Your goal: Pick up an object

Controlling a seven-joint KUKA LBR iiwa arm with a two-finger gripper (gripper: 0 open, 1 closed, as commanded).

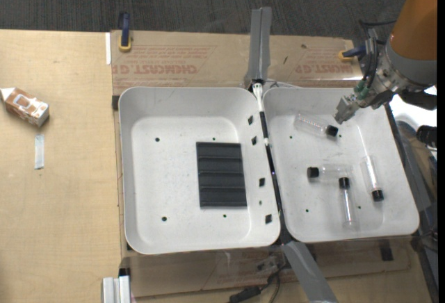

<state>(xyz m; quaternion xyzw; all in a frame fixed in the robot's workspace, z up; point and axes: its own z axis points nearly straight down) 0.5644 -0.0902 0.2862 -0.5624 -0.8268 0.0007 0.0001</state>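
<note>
Several clear tubes with black caps lie in the right bin (396,222). One tube (313,126) rests near the bin's far side, its cap pointing right. Another tube (329,171) lies in the middle, a third (346,203) points toward the front, and one more (370,176) lies at the right. My gripper (345,110) hangs at the bin's far right, just up and right of the far tube's cap. Nothing shows between its fingers.
The left bin (139,156) holds a black ribbed block (222,174). A grey divider post (259,44) stands between the bins at the back. A small orange-and-white box (26,106) and a white strip (39,152) lie on the bench at left. Clamps (124,30) hold the cardboard.
</note>
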